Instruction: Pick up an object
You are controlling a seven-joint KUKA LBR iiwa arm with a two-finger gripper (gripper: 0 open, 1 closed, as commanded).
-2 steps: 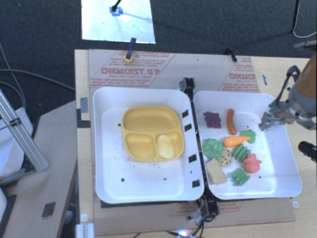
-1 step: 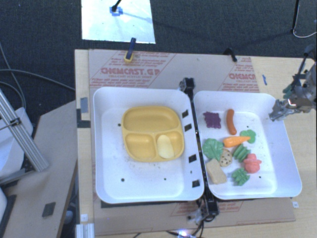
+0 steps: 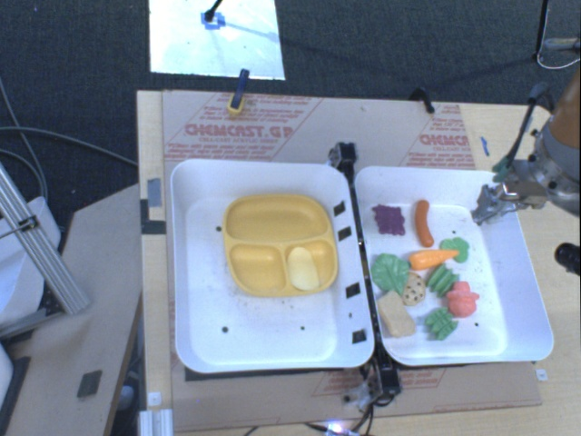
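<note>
Toy food lies crowded in the right bin: a carrot touches broccoli, with a sausage just beside and a cookie against lettuce. The pincer hangs over that bin's far right rim; whether it is apart or together I cannot tell. Descending there, it risks striking the wall or closing on two pieces at once.
</note>
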